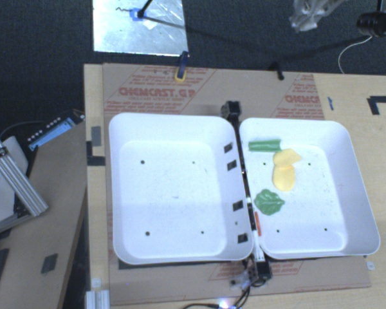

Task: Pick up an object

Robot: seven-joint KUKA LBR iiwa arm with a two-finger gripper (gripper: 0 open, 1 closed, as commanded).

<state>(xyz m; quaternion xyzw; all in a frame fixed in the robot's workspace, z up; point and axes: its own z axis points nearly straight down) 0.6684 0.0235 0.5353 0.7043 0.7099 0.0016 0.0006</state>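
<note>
Three small objects lie in the right bin (pixel 347 192): a green stick-shaped piece (pixel 264 145) near its far left corner, a yellow piece (pixel 284 170) just below it, and a green leaf-shaped piece (pixel 269 202) nearer the front. My gripper (pixel 307 19) hangs high at the top right of the view, well beyond the bench's far edge and far from all three objects. Nothing is between its fingers.
The left bin (pixel 174 185) stands beside the right one, joined by a black hinge strip (pixel 244 192). Both rest on a cardboard sheet (pixel 154 92). A shiny metal plate (pixel 139 17) lies beyond the bench, and a cable crosses the floor.
</note>
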